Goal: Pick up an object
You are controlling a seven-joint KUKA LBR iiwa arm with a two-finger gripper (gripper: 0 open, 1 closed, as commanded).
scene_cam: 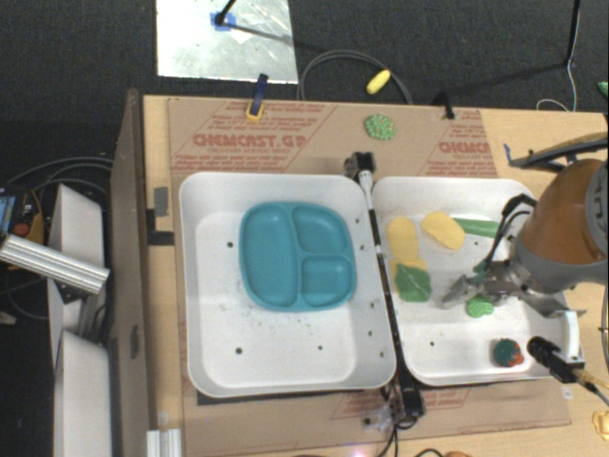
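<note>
The worktop [285,131] carries 2 white bins: the left bin [214,350] holds 1 teal divided plate [297,255], and the right bin [447,365] holds the loose objects, with the grey arm [571,227] reaching in from the right. In the right bin lie a yellow block [403,239], a yellow oval piece [442,229], a dark green leaf-shaped piece [413,282], a green and red ball [506,352] and a small bright green piece [479,306]. The tool [463,293] sits low over the small bright green piece with its fingers spread and nothing visibly clamped between them, so the pick appears not yet done: closing and lifting remain.
</note>
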